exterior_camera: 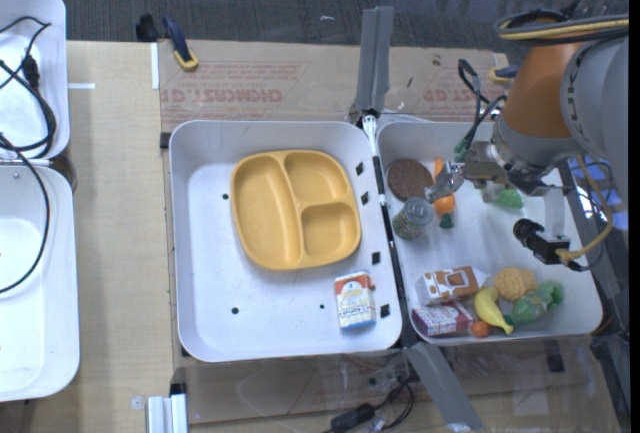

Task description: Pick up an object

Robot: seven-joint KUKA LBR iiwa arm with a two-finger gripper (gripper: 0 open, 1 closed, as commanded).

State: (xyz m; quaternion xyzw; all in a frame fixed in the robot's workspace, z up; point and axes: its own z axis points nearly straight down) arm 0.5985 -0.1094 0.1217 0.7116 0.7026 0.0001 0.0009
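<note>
Right now gripper (447,183) low in right bin (560,266) – beside brown disc (408,178), above orange piece (445,205); finger state unclear.

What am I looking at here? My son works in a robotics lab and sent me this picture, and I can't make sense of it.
This is a single camera fixed above a workbench, looking down at a slant. The grey machine with the orange band on the right is a robot arm; its gripper, a two-finger claw, hangs over the right bin. Its job is to pick up an object.

Two shallow white bins sit side by side. The left bin holds a yellow divided plate and a small carton. The right bin holds toy food and small things: a brown round disc, a small jar, a banana, a corn cob, and little boxes.

I can't tell whether the claw is holding anything.
</note>
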